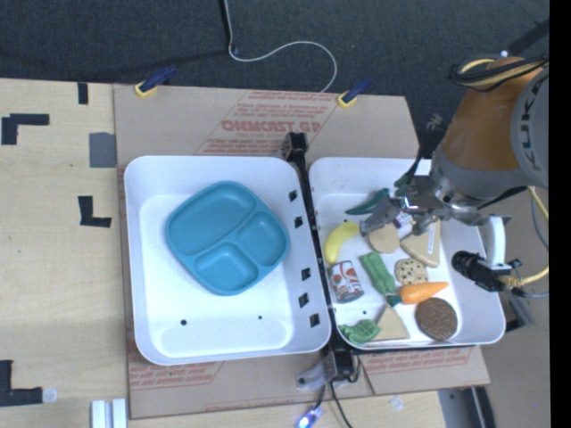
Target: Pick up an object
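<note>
From the camera view above the tabletop [71, 239], two white bins sit side by side on a sheet of cardboard [268, 123], clipped down at its far corners, presumably so nothing slides while the arm works. The left bin [147, 266] carries a blue divided plate [227, 236] lying flat and a little askew. The right bin [482, 333] holds the candidates for picking, crowded together toward its middle and near side: a yellow banana [339, 240], a small red-and-white can [346, 280], a green pod-like piece [378, 272], a chocolate-chip cookie [410, 271], an orange carrot [422, 292], a round brown patty [436, 317], a pale wedge [393, 324] and a green leafy scrap [360, 332]. The arm [486, 141] reaches in from the right, and its end effector [399, 212] is low over the far part of that pile, just beside a tan piece [384, 240] and a dark green item [368, 205]. Whether its fingers are parted or closed I cannot tell, and nothing is plainly seen between them, so I judge no object is secured yet; the tight clutter makes a clean grasp of one piece tricky
</note>
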Controlling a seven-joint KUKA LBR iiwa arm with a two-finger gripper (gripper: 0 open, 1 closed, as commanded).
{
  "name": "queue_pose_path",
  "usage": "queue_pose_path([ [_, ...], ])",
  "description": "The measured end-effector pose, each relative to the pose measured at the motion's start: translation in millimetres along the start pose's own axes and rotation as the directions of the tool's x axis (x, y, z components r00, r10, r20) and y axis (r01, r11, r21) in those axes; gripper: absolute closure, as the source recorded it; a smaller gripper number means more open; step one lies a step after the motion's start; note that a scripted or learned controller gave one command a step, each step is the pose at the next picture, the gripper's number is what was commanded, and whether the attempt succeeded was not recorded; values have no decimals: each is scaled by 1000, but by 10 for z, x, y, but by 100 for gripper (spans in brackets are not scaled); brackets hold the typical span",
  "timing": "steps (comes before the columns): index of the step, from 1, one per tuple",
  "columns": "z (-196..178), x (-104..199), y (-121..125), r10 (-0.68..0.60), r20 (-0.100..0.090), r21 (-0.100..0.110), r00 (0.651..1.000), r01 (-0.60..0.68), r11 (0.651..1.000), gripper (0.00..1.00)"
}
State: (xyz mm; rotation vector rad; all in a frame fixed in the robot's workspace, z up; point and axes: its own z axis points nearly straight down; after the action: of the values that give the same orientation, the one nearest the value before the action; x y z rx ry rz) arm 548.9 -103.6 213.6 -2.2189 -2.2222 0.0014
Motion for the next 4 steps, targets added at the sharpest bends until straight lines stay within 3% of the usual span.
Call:
queue_pose_path([
  [1,-873,720,-309,-8,-2,-7,1000,8,1000,0],
  [2,-915,681,-310,-2,0,1,1000,2,1000,100],
  [3,-2160,1222,-659,-7,-2,-13,1000,7,1000,100],
  [4,-2488,1490,-652,-3,0,-5,1000,3,1000,100],
])
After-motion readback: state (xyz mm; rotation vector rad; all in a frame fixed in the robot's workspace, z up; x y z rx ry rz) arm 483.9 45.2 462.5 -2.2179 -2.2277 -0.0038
